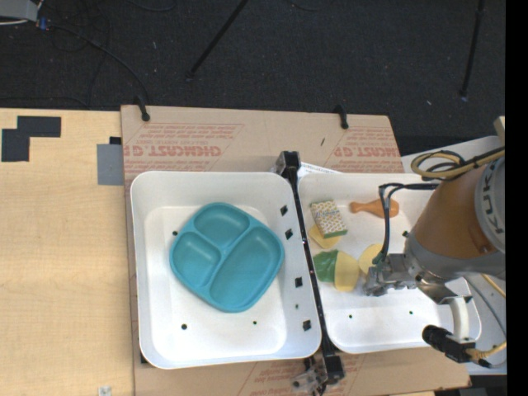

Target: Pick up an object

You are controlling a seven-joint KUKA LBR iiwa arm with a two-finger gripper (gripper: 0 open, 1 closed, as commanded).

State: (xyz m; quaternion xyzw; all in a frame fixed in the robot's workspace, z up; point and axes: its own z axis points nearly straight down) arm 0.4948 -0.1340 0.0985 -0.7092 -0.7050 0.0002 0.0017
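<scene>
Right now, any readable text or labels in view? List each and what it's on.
"CHEMCAST.O.G", printed in red and upside down, on the cardboard sheet behind the left bin.
The same red print repeats on the cardboard behind the right bin; too blurred to confirm.
Patterned block in the right bin: print unreadable.

Cardboard sheet (247,139) — "CHEMCZT. G.P" printed upside down — twice.

A small box (328,216) with a dotted pattern is seen lying flat near the top left of the right bin (388,337). Just under it, a pale yellow piece (323,238) is tucked. Lower down, a green piece (327,265) and a yellow piece (346,275) are placed touching each other. An orange, drumstick-shaped toy (373,208) is laid flat near the back wall.
</scene>
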